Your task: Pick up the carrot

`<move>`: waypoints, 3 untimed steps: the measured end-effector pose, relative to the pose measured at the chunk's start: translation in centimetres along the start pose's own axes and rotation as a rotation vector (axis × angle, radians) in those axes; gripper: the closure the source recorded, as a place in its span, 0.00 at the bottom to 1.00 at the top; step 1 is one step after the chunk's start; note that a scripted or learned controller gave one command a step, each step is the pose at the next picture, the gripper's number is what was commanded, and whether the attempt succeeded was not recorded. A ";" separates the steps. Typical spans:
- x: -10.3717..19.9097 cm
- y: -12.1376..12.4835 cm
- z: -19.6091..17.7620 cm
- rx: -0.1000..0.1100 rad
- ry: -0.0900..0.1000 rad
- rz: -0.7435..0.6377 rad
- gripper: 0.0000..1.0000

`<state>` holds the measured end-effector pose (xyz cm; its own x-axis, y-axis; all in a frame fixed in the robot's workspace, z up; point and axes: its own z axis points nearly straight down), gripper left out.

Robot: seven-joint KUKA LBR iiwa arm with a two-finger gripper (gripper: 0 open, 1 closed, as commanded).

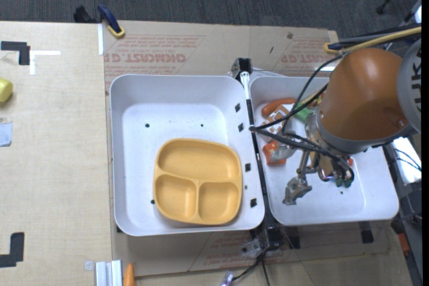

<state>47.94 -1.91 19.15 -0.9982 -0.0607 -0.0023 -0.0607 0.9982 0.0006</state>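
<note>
The orange carrot [276, 106] lies partly hidden; whether the gripper [295, 192] fingers are open, I cannot tell.

You see the arm [365, 100] as a big round orange band with a grey part beside it, thin black and yellow cables running across it toward the right bin [375, 207], and a small grey metal gripper [295, 191] with little red and green wires by it.
</note>
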 end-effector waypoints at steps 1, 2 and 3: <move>-5.0 -2.3 -12.3 0.001 -0.006 -0.330 0.00; -7.1 3.6 0.0 -0.001 0.001 -0.180 0.00; -3.7 10.1 0.0 -0.001 0.001 -0.236 0.00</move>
<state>50.99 8.43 19.17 -0.9564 -0.2920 -0.0012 -0.2920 0.9564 0.0009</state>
